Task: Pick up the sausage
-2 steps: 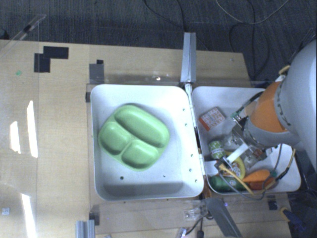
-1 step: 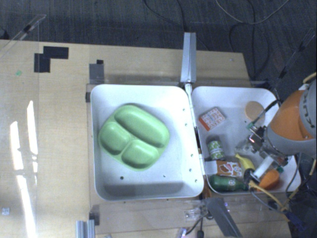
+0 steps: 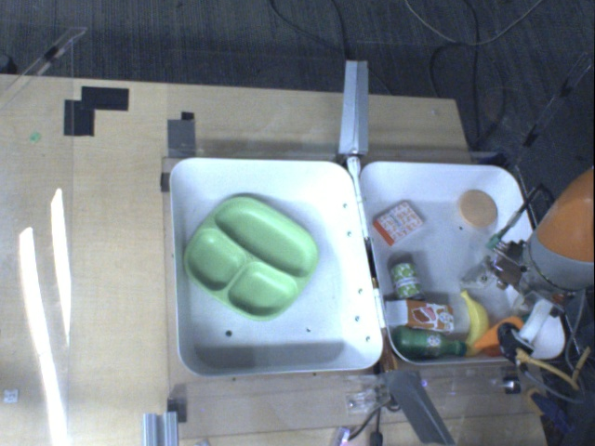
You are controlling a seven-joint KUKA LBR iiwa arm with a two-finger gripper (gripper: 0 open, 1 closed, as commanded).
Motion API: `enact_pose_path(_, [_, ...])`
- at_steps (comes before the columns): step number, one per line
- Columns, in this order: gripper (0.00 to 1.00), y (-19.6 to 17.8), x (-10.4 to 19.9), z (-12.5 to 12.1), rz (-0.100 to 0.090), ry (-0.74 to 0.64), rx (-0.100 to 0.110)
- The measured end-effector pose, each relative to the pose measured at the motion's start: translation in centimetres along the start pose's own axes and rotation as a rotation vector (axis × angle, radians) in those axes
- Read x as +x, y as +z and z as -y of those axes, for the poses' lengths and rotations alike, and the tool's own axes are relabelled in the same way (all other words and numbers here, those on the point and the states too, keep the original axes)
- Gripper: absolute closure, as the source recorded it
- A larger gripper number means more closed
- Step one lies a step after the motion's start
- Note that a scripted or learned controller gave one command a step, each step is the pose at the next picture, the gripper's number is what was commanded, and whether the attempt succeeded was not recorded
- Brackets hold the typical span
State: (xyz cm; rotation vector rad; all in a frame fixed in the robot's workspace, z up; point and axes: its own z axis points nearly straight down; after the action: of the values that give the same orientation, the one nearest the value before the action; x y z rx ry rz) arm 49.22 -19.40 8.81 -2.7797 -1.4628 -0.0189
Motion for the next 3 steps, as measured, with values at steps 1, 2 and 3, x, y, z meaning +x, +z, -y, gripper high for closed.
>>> enact_pose_path(1, [0.00, 0.00, 8.85, 6.03, 0.002, 0.158, -0.009])
enact_pose_path(2, [1.00, -0.98, 8.97, 5.78, 0.000, 0.155, -0.013])
enact_pose_path(3, [0.00, -0.97, 8.97, 5.81, 0.000, 0.156, -0.012])
